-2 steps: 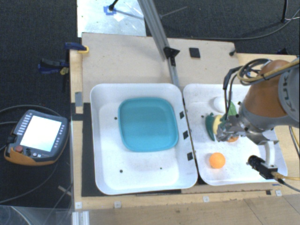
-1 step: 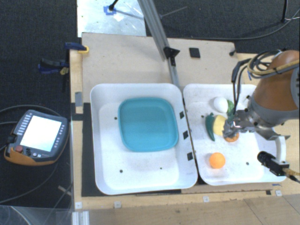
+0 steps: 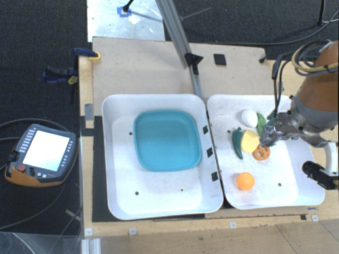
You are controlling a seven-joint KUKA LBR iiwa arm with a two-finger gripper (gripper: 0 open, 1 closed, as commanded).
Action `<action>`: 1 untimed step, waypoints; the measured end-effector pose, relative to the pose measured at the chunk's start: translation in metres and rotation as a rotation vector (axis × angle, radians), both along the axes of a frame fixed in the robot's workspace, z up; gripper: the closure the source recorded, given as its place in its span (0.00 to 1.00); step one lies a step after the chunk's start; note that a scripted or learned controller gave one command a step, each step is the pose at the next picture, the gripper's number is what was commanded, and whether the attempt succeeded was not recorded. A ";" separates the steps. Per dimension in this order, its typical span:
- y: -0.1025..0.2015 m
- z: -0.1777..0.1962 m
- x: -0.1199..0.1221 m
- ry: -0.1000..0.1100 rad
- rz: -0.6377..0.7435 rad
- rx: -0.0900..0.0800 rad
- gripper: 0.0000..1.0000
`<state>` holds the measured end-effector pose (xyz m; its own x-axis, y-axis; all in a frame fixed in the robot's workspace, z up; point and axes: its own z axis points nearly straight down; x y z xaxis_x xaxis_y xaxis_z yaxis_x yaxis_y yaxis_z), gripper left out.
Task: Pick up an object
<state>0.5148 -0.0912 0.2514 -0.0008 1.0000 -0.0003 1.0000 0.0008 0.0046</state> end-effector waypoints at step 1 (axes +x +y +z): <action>0.058 0.004 0.017 0.003 0.005 0.002 1.00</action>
<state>0.5314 -0.0335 0.2549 -0.0058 1.0000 0.0013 1.0000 0.0058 0.0013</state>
